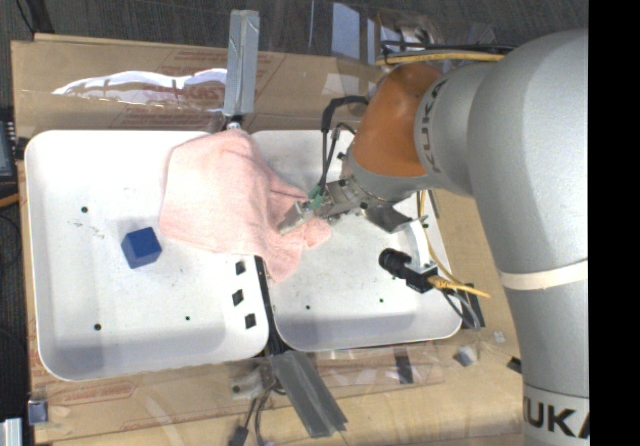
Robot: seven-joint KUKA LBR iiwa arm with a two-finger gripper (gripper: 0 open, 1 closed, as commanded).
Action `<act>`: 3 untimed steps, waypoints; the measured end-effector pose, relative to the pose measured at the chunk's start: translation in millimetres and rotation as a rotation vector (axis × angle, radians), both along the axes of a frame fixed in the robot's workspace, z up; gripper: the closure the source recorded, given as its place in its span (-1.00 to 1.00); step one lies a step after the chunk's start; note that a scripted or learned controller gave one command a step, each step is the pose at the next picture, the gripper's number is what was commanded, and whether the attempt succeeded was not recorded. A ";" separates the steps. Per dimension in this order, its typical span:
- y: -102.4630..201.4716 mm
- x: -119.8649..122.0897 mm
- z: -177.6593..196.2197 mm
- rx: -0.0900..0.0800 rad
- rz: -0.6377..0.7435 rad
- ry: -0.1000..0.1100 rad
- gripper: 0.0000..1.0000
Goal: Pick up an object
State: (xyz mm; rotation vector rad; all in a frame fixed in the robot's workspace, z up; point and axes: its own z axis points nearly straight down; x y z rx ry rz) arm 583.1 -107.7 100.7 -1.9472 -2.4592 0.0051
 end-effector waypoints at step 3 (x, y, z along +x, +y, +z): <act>4.2 1.2 -8.6 0.002 0.319 -0.002 -1.00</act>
